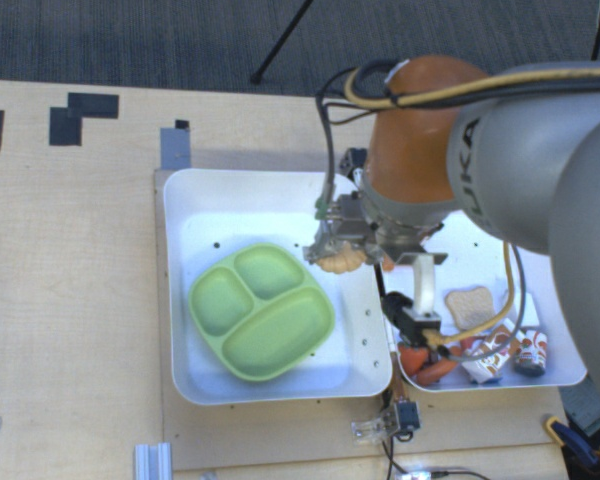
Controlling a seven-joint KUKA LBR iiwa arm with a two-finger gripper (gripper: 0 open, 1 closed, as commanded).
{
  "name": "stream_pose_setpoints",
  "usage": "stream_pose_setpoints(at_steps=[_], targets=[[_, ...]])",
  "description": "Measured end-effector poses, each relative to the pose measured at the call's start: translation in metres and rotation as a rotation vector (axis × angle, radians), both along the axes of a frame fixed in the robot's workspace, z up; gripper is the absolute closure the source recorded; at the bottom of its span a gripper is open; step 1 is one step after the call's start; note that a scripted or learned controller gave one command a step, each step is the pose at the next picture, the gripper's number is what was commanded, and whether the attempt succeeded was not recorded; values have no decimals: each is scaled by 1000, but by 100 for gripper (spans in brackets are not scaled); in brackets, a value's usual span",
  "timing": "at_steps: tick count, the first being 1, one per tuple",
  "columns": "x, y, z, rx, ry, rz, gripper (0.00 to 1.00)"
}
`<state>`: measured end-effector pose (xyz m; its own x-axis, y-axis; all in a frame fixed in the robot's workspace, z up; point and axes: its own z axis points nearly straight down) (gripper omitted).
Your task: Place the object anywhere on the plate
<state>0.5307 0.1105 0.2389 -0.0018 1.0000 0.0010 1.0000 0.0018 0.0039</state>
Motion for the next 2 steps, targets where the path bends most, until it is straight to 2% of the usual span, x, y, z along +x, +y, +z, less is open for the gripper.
stream_pose_setpoints(at_steps=[1, 2], targets=[[51, -17, -55, -1, 4, -1, 100], [64, -82, 62, -2, -2, 0, 100]])
